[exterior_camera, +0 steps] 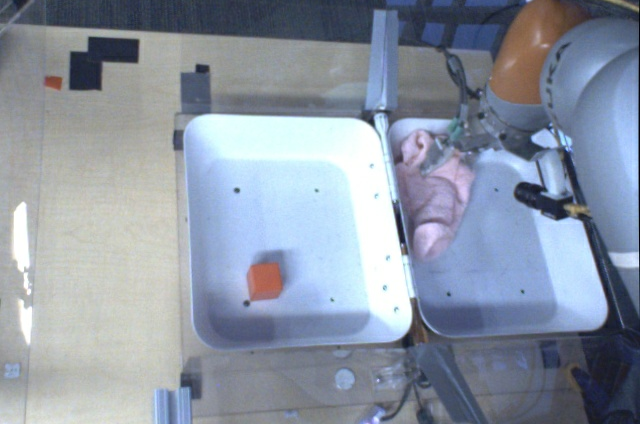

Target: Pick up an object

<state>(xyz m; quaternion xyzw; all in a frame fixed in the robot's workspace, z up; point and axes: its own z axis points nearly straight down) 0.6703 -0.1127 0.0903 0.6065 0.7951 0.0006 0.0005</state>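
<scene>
Camera view: two bins (200,212), one orange cube (265,281), one pink cloth (435,197) (fingers' (452,141) state unclear).

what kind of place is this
Probably a robotics lab bench for grasping trials: a grey arm reaches over two white bins, which hold test items, an orange block and a pink cloth.

- you see the arm (600,102) as a bulky, rounded shell of smooth pale grey; it looks glossy under the light
- an orange band (525,52) wraps it above the wrist; domed and shiny
- below that your wrist hardware turns darker, with thin cables looping off it
- a short black cylinder (540,199) sticks out sideways; its tip is yellowish
</scene>
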